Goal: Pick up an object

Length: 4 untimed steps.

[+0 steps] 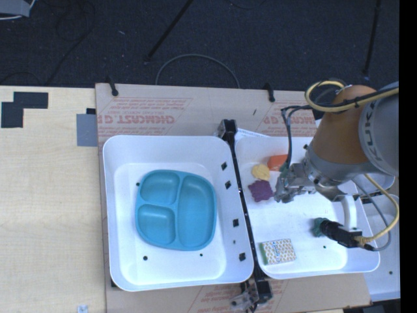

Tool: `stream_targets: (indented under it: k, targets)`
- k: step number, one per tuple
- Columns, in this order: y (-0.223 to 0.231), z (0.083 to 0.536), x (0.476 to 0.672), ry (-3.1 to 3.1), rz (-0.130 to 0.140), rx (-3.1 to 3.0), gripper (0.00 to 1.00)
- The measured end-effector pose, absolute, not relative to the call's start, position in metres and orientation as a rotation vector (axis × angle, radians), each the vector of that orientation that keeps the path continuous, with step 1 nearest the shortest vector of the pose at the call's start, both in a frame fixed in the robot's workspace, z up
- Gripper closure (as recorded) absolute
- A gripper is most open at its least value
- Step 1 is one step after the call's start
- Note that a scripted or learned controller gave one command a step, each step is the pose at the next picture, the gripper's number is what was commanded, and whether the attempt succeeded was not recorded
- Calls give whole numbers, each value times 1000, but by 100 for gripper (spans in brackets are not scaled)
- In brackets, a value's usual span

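Jaws hang low over the right bin [365,266], a little toward ten o'clock from its middle, at the end of the grey arm [339,142] that reaches in from three o'clock. They look dark and crowded from this height, so I cannot tell whether they are open or closed.

Just at their nine o'clock lies a purple lump [260,190], very close to them, though contact cannot be made out. At twelve o'clock from the purple lump, just beside it, sits a yellow lump [260,171]. An orange piece [278,161] lies near the yellow one at about two o'clock. All three are on the bin floor in its ten o'clock part, close to the wall shared with the other bin. A patterned block [278,251] lies flat, well apart from them, at the bin's seven o'clock near the front wall.

The left bin [124,155] carries a blue divided plate [176,208] in its middle — three compartments, two small ones on the nine o'clock side and one long one on the three o'clock side.

Both bins rest on a cardboard sheet [150,113] with red print, which lies on the pale desk [45,207].
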State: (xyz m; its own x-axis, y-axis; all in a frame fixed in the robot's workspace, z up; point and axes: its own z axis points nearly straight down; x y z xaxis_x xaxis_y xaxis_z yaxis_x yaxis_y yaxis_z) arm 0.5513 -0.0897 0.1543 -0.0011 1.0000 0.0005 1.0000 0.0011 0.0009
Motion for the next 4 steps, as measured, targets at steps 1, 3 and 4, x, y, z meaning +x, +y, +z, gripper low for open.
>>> stream_targets:
  k: [1,3,4]
  targets:
    - [-91,203,552,2221,2,2221,100]
    - [10,216,538,2230,-2,2219,100]
    - [66,227,527,2229,-1,2218,100]
